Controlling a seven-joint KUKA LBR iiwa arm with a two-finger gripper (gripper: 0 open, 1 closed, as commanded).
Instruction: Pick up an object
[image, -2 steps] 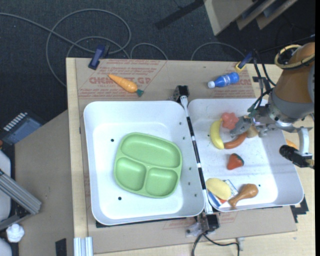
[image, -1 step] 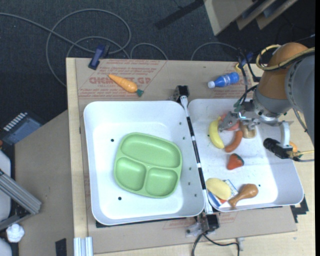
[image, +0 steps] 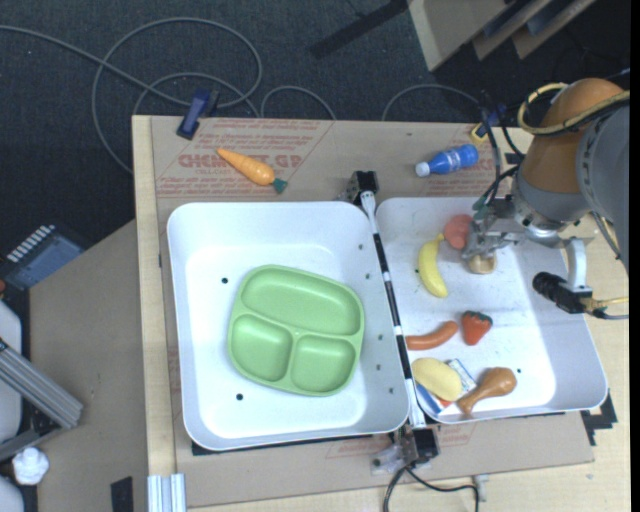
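My gripper (image: 484, 248) hangs low in the upper part of the right bin (image: 560, 350), reaching in from the right. A round red-pink object (image: 456, 232) lies just to its left. Directly under the gripper is a small tan object (image: 483, 264), and contact between them is unclear. Further left lies a yellow banana (image: 432, 268). Lower in the same bin are an orange sausage (image: 432, 336), a strawberry (image: 477, 327), a yellow lemon-like piece (image: 438, 378) and a brown drumstick (image: 488, 386).
The left bin (image: 200, 260) holds a green divided plate (image: 297, 328). On the bench behind the bins lie a carrot (image: 250, 166), a blue bottle (image: 448, 160) and a blue clip (image: 196, 113). A black part of the arm (image: 556, 291) overhangs the right bin's right side.
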